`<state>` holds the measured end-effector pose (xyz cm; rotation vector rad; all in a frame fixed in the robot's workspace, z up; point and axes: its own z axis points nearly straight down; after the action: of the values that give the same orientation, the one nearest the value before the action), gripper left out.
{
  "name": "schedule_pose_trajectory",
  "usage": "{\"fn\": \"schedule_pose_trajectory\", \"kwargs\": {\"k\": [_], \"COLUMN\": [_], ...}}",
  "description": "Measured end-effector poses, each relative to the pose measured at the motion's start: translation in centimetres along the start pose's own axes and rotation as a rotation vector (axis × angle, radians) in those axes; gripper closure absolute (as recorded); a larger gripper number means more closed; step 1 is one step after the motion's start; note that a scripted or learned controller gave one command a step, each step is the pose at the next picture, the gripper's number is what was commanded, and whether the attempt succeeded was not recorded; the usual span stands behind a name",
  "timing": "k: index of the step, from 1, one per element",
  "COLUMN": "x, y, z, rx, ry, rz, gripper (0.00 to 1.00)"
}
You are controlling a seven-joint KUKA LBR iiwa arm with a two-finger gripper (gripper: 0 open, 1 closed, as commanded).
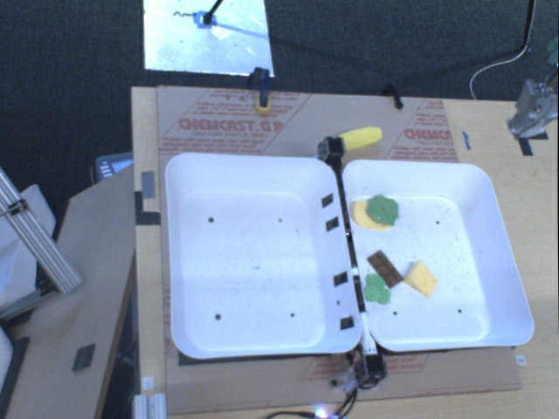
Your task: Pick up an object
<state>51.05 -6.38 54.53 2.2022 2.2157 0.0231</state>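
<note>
Two white bins (253, 260) on wooden bench (527, 208), dark carpet (393, 24) behind; gripper (534, 110) jaws unreadable.

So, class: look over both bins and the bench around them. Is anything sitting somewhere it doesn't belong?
One thing stands out: a yellow-handled tool lies on the bench just behind the bins, outside both. The other small objects, such as the brown block and yellow wedge, all lie inside the right bin. Nothing looks spilled or broken.

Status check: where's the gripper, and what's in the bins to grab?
Gripper at far right edge, off the bins, holding nothing seen. Right bin: two green pieces, brown block, yellow wedge. Nothing in the way.
</note>
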Motion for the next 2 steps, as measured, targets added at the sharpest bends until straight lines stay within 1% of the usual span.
{"fn": "schedule_pose_trajectory", "kwargs": {"k": [1,2], "x": [-8.1,-1.7], "y": [8.4,5.5], "z": [1.4,11.8], "rx": [0.02,0.031], "ry": [-0.002,0.005], "rz": [0.009,-0.002], "gripper": [1.0,1.0]}}
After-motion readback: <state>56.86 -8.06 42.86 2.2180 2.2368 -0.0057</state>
